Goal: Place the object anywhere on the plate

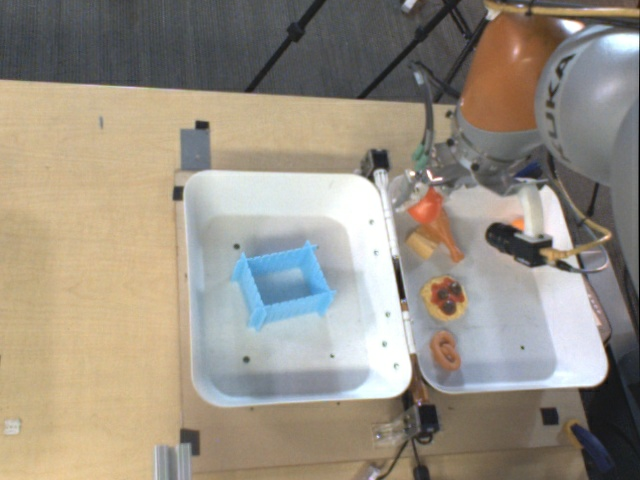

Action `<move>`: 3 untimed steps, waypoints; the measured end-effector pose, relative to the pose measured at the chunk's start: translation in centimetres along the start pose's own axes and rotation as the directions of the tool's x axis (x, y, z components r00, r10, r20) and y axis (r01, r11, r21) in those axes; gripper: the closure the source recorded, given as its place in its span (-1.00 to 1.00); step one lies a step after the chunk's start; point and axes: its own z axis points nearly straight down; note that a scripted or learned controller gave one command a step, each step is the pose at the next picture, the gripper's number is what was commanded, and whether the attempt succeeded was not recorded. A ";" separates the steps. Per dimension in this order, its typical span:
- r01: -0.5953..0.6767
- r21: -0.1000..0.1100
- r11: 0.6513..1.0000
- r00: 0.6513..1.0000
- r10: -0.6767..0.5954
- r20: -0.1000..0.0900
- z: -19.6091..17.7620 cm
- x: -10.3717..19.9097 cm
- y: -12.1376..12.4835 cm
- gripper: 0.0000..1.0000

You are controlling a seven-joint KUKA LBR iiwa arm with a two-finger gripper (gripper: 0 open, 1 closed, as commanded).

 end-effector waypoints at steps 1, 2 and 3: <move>0.222 0.004 0.975 0.975 -0.222 -0.002 3.0 8.9 -5.0 1.00; 0.478 0.001 0.878 0.878 -0.478 -0.002 5.6 13.0 -0.1 1.00; 0.582 0.000 0.813 0.813 -0.582 -0.002 4.0 20.1 -3.0 1.00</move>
